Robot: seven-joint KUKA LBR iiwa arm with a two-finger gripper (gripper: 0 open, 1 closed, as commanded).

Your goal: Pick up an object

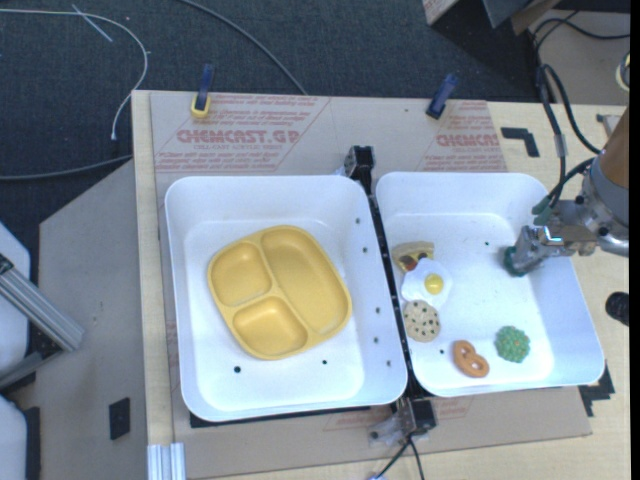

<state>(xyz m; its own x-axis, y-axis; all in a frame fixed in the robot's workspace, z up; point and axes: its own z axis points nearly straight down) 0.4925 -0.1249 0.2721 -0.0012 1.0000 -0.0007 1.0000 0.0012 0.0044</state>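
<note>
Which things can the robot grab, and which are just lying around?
For grabbing:
pizza slice
fried egg
cookie
pretzel
broccoli
gripper, above the right bin

Just lying around:
yellow plate in the left bin
clamps

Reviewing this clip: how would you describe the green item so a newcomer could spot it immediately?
Look in the right bin, toward its near right corner. The broccoli sits there, just right of the pretzel. It is the only green, bumpy, rounded piece among the toy foods.
</note>
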